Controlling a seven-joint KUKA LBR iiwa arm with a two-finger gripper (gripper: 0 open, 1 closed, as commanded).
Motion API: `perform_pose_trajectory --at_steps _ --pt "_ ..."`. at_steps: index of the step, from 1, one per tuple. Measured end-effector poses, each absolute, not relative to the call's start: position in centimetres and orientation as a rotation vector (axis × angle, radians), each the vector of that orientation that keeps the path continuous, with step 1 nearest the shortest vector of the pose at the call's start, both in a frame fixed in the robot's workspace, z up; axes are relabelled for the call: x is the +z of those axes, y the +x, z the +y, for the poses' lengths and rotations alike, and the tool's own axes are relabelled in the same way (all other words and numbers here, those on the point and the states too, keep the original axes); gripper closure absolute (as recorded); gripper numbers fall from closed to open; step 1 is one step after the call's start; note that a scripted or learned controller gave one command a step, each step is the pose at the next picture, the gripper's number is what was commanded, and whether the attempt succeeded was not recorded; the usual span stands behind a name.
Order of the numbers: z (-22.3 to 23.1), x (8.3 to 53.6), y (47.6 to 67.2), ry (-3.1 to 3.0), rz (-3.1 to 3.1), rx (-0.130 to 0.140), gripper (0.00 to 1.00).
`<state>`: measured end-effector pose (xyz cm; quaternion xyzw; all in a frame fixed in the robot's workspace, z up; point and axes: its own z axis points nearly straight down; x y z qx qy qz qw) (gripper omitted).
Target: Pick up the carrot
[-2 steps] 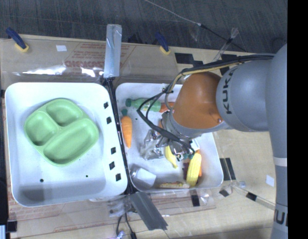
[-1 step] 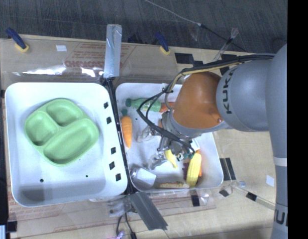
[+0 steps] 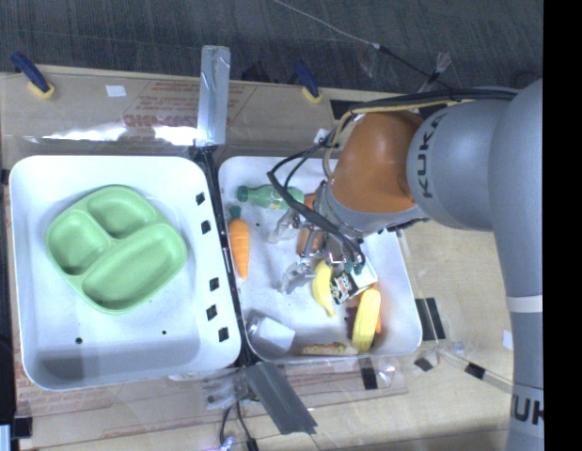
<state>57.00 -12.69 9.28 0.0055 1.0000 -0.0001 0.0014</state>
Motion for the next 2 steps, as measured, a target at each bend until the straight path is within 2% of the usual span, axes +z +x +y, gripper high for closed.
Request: perform_pose_trajectory --at_steps 1,2 --pt "-10.5 9.3 59.1 0.988 2.980 0.001 0.00" --pt "-10.4 10.3 59.2 0.975 2.983 0.000 1.00"
